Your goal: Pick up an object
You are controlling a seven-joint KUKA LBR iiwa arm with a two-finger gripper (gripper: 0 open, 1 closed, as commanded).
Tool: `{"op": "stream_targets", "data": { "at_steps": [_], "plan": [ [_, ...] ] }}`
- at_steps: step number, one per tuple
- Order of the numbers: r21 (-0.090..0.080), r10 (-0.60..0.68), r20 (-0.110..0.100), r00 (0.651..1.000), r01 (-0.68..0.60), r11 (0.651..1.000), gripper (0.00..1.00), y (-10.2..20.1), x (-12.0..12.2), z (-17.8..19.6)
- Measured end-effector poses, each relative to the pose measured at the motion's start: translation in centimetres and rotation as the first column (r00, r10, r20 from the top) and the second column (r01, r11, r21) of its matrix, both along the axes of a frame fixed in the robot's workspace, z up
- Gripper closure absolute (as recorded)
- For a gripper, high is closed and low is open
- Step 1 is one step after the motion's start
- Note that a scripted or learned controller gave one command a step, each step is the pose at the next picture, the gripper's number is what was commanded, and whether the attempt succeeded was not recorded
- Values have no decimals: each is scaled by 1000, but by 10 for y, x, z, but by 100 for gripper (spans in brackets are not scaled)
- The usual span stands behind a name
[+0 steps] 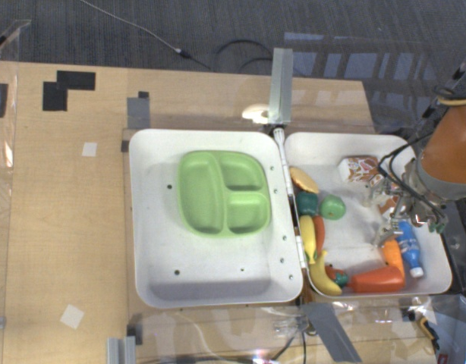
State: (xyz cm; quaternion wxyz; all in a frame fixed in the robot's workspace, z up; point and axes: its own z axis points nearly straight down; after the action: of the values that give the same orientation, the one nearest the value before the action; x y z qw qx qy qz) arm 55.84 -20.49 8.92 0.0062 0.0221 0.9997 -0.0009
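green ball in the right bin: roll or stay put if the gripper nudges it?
The small round green ball probably rolls: it looks smooth, with open white bin floor to its right. The dark green piece beside it may block leftward travel. Likely light.

We count two white bins: left bin [153,279], right bin [347,146]. One green divided plate [221,192] at frame centre. At the right of the frame: one green ball [332,207], two bananas [307,237] [322,275], one orange carrot-like piece [377,279], one blue bottle [410,252], one white printed packet [360,169]; smaller items along the divider are too jumbled to count
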Motion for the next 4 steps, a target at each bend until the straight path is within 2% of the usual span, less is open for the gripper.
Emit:
{"op": "stream_targets", "data": {
  "at_steps": [1, 2, 3, 4],
  "plan": [
    [-3, 9, 12, 1000, -9, 1000, 100, 1, 5, 15],
    [-3, 9, 12, 1000, -9, 1000, 0, 2, 5, 14],
    [1, -158, 0, 987, 158, 987, 0, 10, 3, 0],
    [3, -268, 2, 963, 268, 963, 0, 0, -25, 0]
  ]
}}
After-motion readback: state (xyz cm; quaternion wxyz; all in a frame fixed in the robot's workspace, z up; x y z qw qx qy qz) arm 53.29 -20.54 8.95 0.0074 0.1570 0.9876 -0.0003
